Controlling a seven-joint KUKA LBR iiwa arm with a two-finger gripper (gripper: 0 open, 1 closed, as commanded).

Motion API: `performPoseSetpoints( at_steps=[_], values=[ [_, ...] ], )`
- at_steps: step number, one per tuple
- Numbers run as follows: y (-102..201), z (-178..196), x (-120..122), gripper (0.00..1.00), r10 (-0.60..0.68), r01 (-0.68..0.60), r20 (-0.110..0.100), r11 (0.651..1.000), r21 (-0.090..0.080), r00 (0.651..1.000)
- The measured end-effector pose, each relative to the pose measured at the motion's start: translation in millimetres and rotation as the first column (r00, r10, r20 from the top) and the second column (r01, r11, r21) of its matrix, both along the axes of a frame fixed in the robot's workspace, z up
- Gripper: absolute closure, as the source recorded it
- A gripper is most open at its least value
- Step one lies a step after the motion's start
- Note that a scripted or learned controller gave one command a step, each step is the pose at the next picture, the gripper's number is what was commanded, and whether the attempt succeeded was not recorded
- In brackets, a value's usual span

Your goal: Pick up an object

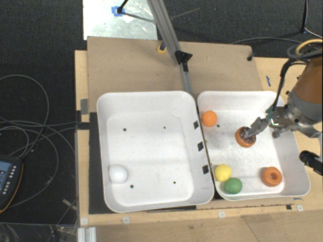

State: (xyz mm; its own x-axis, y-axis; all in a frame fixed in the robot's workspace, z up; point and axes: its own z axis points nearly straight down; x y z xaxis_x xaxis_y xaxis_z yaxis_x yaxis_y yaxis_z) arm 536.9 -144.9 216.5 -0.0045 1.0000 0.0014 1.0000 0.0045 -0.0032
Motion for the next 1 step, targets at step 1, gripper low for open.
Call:
performPoseSetpoints(
  at_steps=[1],
  values=[
    [-0.1, 2.1, 0.9, 0.00, -0.001, 0.001, 0.004, 1.000, -0.001, 1.000]
  ],
)
